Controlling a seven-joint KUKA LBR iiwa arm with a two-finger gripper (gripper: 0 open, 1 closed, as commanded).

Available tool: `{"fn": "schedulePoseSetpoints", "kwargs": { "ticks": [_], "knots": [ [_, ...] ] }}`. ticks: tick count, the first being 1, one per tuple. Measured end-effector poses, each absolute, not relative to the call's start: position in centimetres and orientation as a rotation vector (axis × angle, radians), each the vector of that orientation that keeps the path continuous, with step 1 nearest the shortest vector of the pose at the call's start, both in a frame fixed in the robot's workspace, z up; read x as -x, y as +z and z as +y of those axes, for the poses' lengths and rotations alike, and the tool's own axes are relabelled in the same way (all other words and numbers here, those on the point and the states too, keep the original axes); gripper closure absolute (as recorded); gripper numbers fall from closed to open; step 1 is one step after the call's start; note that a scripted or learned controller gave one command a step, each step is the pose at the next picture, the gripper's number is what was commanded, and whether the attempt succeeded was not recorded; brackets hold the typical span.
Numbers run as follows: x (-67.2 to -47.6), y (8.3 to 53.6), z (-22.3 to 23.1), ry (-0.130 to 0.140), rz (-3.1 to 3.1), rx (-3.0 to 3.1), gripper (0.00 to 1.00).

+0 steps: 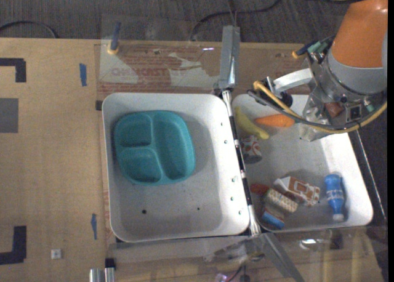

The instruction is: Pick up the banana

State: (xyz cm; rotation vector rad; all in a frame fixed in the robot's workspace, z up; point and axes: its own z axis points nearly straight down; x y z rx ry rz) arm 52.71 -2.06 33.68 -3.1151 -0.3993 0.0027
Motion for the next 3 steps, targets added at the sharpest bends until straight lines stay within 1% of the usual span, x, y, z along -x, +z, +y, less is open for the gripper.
{"fn": "schedulePoseSetpoints", "kwargs": {
  "ticks": [1,2,3],
  "knots": [
    [-56.8,35.7,-11.5,0.002,-0.551,3.093,1.0],
    [-65.9,36.9,-7.6,-0.004,-0.311,3.126,1.0],
    [-64.6,42.0,-2.3,0.001,-0.698,3.064,1.0]
  ]
}}
